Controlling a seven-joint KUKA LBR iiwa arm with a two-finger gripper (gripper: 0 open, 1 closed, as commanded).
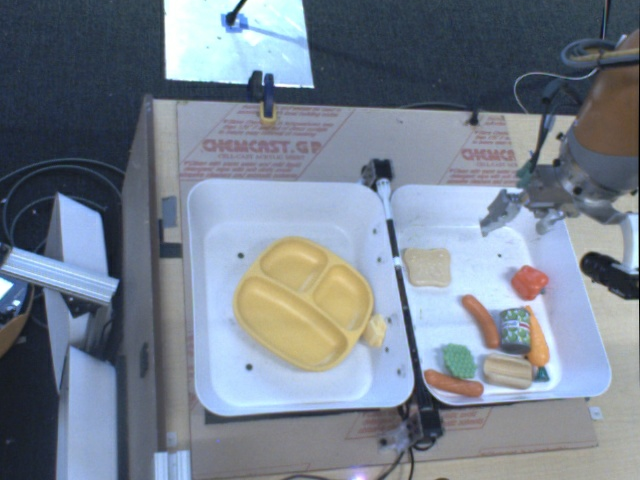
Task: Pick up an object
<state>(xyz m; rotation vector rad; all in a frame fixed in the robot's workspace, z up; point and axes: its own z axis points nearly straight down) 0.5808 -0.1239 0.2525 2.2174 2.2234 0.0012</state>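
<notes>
While the arm [605, 118] reaches in from the right, its gripper [522, 211] hovers over the upper part of the right bin [440, 200], fingers spread apart and clamped on nothing. Two shallow white bins lie side by side. One glossy yellow compartment plate [303, 301] and a small pale yellow piece [375, 331] lie in the left bin [225, 218]. Toy foods lie in the right bin: one flat bread slice [428, 266], one red tomato-like piece [529, 282], two orange-red sausages [480, 320], one green broccoli-like piece [459, 359], one tan bun [507, 371], one small can [515, 328], one carrot [539, 341].

Dark carpet floor [70, 58] (speckled) around the cardboard-topped bench [330, 133].
</notes>
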